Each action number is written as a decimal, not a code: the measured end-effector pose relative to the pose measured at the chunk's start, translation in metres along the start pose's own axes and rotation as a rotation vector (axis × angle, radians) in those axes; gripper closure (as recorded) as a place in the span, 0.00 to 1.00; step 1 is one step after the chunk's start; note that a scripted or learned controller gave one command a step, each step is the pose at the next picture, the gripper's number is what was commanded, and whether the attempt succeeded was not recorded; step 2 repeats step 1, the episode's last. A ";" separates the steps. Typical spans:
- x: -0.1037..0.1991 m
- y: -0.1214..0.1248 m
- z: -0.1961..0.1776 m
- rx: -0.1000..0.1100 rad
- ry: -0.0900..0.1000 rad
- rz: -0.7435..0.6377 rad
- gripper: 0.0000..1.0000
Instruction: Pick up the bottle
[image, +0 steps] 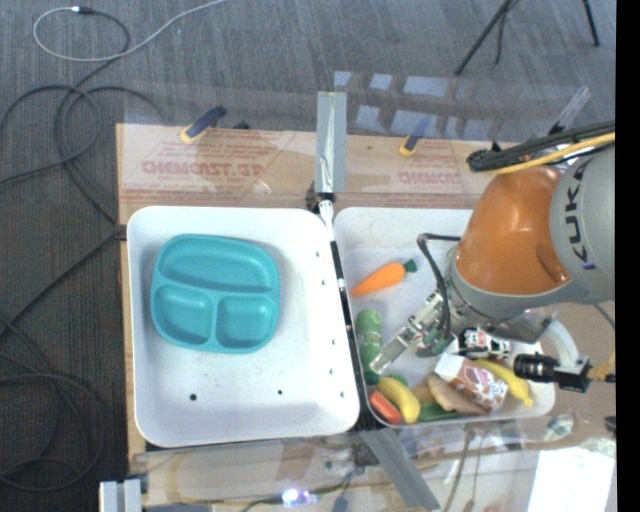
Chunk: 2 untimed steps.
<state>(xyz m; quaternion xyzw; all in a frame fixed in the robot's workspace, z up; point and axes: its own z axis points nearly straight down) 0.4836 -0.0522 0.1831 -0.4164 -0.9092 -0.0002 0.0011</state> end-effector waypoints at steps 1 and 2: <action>0.043 0.038 0.000 0.001 -0.002 -0.146 0.00; 0.043 0.038 0.000 0.001 -0.002 -0.146 0.00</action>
